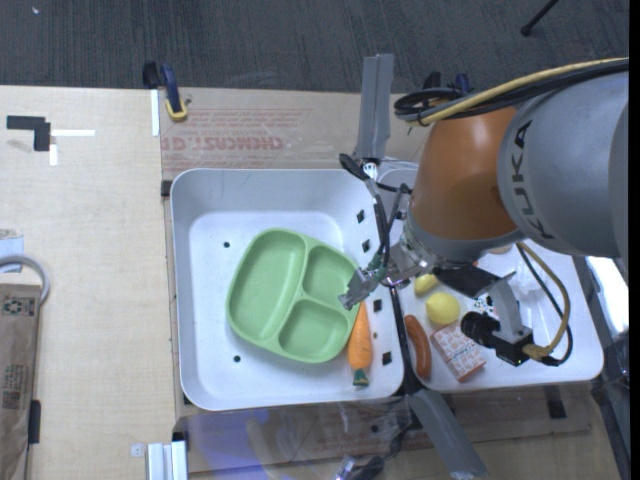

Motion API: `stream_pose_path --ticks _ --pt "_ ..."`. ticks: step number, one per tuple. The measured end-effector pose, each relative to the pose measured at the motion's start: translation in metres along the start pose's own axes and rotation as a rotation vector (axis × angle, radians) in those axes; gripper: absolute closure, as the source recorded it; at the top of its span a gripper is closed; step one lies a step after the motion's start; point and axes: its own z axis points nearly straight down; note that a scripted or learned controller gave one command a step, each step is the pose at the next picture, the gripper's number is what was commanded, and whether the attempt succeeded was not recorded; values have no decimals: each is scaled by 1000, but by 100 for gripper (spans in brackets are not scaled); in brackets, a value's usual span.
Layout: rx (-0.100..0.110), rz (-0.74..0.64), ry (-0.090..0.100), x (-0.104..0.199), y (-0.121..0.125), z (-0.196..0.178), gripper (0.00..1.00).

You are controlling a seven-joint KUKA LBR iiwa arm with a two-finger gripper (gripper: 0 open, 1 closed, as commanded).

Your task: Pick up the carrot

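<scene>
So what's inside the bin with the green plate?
The left bin holds the green plate and the carrot beside it, near the pincer. The plate covers whatever bin floor lies beneath it.

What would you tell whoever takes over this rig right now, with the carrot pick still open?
Pincer: low in the left bin, above the carrot's top end; grip state unclear.
Carrot: lying in the left bin by its right wall, beside the green divided plate.
Right bin holds a sausage, a lemon and a small box.
Done: approach only.
Left: grasp and lift the carrot.

Hand (362,290) above carrot (360,342)
</scene>
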Motion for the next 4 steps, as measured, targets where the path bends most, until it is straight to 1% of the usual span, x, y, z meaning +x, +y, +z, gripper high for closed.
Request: stream_pose_path --ticks 1,2,3,4 --pt "-1 -184 -1 50 1 -13 0" --pt "-2 43 0 -22 -38 0 0" --pt "-2 71 -1 -19 -30 0 0" --pt "-2 5 -3 -19 -19 -137 0"
